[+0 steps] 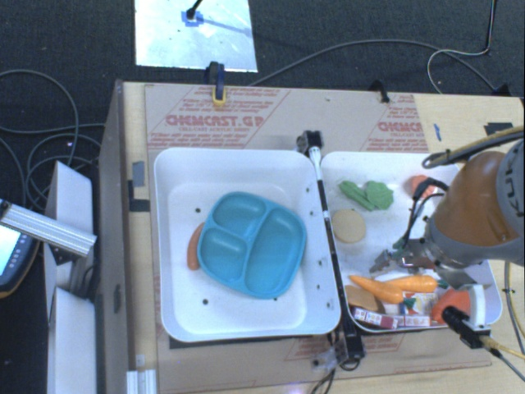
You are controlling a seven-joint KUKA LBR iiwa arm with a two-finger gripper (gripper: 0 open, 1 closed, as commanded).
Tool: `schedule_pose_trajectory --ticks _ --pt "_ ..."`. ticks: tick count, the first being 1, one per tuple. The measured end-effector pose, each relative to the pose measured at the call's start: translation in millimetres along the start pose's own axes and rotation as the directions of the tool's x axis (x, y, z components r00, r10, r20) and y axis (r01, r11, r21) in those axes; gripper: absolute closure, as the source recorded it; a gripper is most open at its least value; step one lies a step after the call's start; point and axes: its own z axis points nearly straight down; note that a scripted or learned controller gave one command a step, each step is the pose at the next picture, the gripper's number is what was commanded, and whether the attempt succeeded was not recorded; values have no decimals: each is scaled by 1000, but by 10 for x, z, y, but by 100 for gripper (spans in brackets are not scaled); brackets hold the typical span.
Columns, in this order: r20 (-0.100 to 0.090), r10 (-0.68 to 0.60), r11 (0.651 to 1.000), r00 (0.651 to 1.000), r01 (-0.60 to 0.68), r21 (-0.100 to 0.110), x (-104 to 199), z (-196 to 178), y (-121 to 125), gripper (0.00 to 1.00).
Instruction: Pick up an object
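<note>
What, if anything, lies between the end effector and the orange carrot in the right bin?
Nothing visible does. The end effector hangs just above the carrot in the right bin, with no object between them. The beige disc and the green piece lie farther back, off that line.

The bench (pixel 271 109) has a top of brown board printed with red lettering, and it sits over a dark floor strewn with cables. Two shallow white bins rest directly on it, side by side and touching along their inner edges. The left bin (pixel 176 212) takes up the middle of the board; the right bin (pixel 394 171) reaches toward the board's right end. A small yellow and black clamp (pixel 216 82) grips the far edge of the board, and a black clip (pixel 310 142) sits at the far end of the seam where the two bins meet.
</note>
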Motion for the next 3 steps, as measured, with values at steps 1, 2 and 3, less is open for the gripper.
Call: schedule_pose_trajectory --ticks 1,2,3 --pt "-1 -3 1000 1000 3 -1 331 -249 535 0" --pt "2 -3 1000 1000 3 -11 426 -20 1195 0" --pt "0 -4 1000 1000 4 -11 303 -24 1534 0"
